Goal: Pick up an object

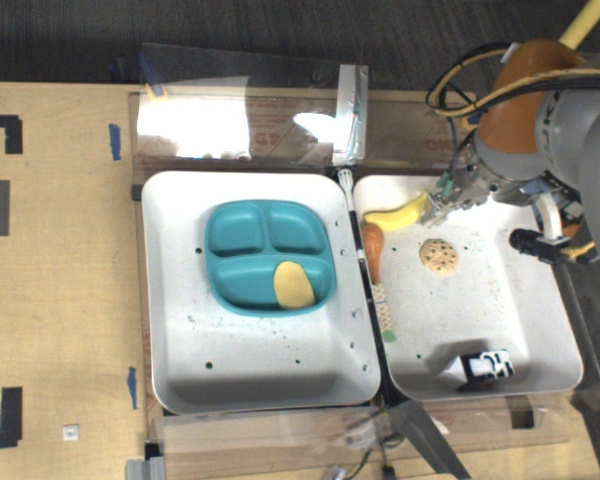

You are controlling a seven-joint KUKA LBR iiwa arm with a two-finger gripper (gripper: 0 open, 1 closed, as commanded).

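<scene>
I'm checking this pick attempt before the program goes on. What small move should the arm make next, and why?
Probably a short lift straight up: the gripper sits right at the banana's end in the right bin, and rising would show whether the banana comes with it. A grasp can't be confirmed.

Yellow banana [398, 214] lying flat, far-left of right bin [540, 298], gripper [442, 204] at its right end. Orange carrot [373, 250] just beside it. Round speckled cookie [439, 256] mid-bin.
</scene>
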